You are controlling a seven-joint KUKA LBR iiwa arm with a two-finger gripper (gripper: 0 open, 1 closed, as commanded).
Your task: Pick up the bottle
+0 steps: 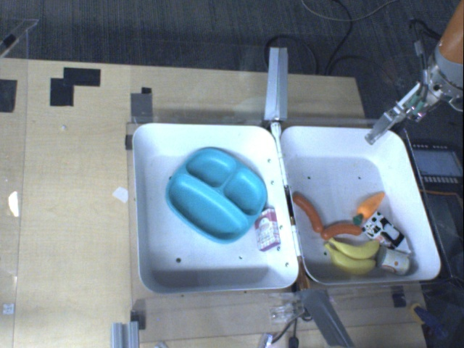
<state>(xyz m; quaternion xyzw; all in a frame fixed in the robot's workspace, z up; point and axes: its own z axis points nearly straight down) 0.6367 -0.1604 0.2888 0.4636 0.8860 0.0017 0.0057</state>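
Blue plastic catches the eye first: a big sectioned plate (216, 193) lies tilted across the middle of the left bin (156, 267). Right at its lower right edge lies the bottle (267, 228), small, clear, with a pink-red label, on its side on the bin floor, squeezed between the plate and the wall that divides the two bins. It looks to be touching the plate's rim.

Over in the right bin (341, 158), a cluster sits in the near corner: a yellow banana (353, 255), an orange curved sausage-like toy (320, 220) above it, a carrot (370, 204) with a green tip, a black-and-white patterned item (380, 228), and a small pale cylinder (395, 261) at the very corner.

And the arm? High at the top right, well apart from the bottle. The gripper (380, 131) hangs over the far right corner of the right bin, pointing down and to the left. Nothing is between its fingers; from this angle, whether they stand apart or together I cannot tell.
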